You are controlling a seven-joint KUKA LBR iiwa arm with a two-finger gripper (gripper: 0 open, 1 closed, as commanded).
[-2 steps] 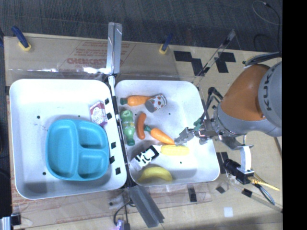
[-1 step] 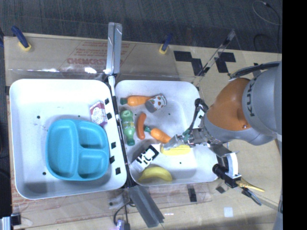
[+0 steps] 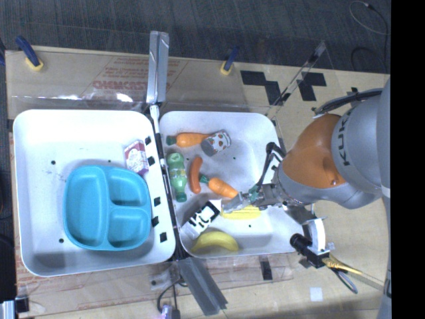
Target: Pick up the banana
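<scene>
Banana (image 3: pixel 214 242) in right bin (image 3: pixel 252 121), end effector (image 3: pixel 251 198) near

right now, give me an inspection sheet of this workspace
surface: bench bearing left bin and right bin side by side
job's things: banana lying at the right bin's near edge, apart from the hand
clutter: blue divided tray and small packet in left bin; two carrots, red sausage, green bottle, grey cup, black-and-white card, thin yellow piece in right bin
grippers: hand low in the right bin beside the yellow piece
cables: thin cable on the floor, top right
surroundings: dark carpet, blue clamps
</scene>
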